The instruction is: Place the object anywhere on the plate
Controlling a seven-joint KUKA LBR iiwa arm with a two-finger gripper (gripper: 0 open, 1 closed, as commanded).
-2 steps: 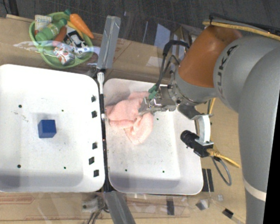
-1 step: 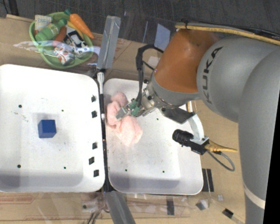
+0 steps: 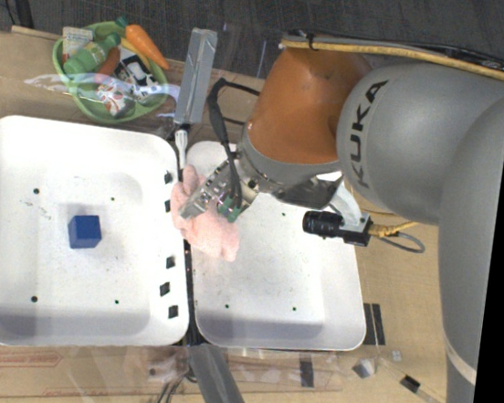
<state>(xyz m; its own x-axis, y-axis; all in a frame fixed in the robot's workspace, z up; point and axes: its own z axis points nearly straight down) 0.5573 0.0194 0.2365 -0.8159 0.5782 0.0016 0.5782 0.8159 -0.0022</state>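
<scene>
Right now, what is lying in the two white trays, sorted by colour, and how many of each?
Blue: 1, the blue cube in the left tray
Pink: 1, the pink soft thing in the right tray, under the tool
Total: 2

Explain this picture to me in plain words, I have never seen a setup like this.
One camera looks down at a slant on a bench with two shallow white bins. The big grey and orange shape is a robot arm reaching in from the right. Its gripper hangs over the left edge of the right bin, right above a soft pink object; whether it holds that is unclear. A blue cube lies in the left bin. Behind sits a green bowl of toy food.
</scene>
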